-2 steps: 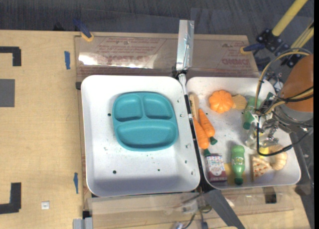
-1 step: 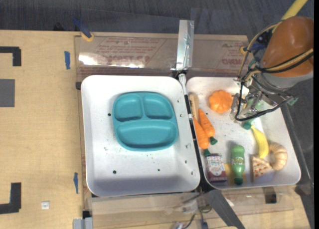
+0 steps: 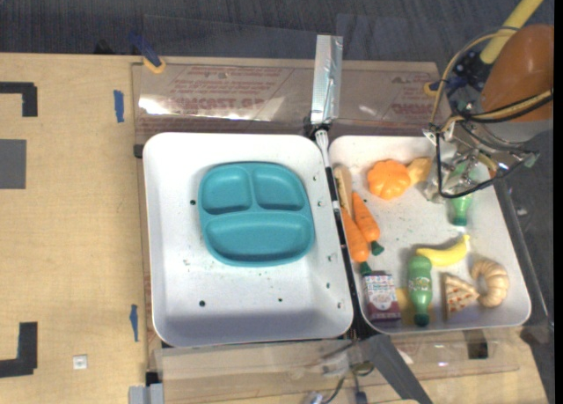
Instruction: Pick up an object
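Note:
The right bin [image 3: 515, 257] holds several toy foods: an orange pumpkin [image 3: 390, 179], a carrot [image 3: 359, 222], a yellow banana [image 3: 444, 253], a green bottle [image 3: 420, 286], a pizza slice [image 3: 457, 295], a croissant [image 3: 491, 279] and a small purple-and-white box [image 3: 380, 295]. My gripper [image 3: 453, 172] hangs over the bin's far right part, wrapped in cables, just right of the pumpkin. A small green object [image 3: 459, 209] lies directly below it, partly hidden by it. I cannot see whether anything is held.
The left bin [image 3: 176, 288] carries a teal divided plate [image 3: 255, 213] in its middle. A ridge [image 3: 334, 217] separates the two bins. The arm's orange band [image 3: 519, 63] looms over the right bin's far corner. Wooden bench surface lies to the left.

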Action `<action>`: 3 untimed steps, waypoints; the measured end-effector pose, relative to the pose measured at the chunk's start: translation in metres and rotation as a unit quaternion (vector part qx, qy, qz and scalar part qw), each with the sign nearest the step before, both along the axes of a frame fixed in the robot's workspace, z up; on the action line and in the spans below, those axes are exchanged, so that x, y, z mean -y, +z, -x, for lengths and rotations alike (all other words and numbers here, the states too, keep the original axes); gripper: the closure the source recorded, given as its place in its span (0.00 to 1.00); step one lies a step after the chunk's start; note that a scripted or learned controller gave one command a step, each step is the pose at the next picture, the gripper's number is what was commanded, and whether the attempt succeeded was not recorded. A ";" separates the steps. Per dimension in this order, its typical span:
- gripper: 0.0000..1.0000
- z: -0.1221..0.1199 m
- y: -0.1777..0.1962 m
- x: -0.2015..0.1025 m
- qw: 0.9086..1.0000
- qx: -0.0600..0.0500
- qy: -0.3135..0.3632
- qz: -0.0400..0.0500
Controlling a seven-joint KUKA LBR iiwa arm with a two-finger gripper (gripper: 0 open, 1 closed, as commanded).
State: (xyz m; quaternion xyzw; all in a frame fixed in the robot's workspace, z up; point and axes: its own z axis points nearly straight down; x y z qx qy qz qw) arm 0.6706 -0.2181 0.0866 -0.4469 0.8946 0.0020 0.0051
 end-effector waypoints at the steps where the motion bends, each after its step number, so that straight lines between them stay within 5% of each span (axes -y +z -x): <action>1: 1.00 0.001 0.000 -0.012 1.000 -0.001 -0.018 0.002; 3: 1.00 0.001 0.001 -0.063 0.999 0.000 -0.049 0.003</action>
